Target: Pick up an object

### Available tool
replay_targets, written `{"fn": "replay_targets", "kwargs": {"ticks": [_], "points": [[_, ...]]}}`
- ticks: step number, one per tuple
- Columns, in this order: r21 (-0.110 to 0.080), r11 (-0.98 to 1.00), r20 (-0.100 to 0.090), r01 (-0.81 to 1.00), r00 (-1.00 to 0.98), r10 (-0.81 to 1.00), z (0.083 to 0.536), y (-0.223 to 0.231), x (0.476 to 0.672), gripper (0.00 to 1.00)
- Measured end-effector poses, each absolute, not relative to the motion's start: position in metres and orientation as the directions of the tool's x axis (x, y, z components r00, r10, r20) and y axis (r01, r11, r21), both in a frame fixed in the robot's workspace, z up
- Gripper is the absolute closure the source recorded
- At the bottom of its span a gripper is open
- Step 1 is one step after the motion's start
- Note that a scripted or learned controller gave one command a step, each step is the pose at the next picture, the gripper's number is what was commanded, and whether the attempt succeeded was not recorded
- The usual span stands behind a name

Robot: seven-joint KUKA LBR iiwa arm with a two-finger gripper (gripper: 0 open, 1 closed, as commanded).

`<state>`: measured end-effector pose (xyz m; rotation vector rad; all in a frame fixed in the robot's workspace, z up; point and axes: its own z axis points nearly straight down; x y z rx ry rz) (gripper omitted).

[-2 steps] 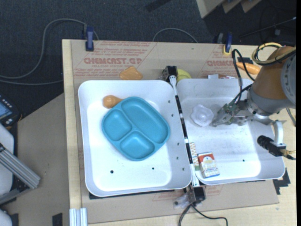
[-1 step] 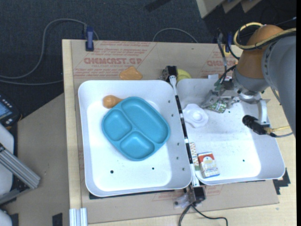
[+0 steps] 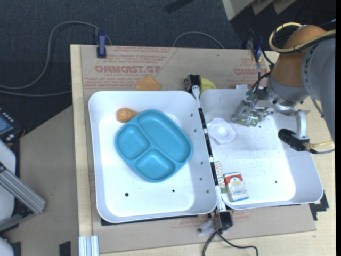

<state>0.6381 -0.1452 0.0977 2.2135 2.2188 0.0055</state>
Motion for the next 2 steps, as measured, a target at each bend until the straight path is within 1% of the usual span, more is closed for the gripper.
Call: {"fn": "replay_targets", "kwargs": {"ticks": [1, 2], "points": [[0.013, 0.010, 0.001, 1.000, -0.010, 1.000, 0.192, -0.063, 0.670, 1.00], [-0.005, 0.008, 0.004, 1.000, -0.008, 1.000, 0.209, 0.015, 0.602, 1.00]]}}
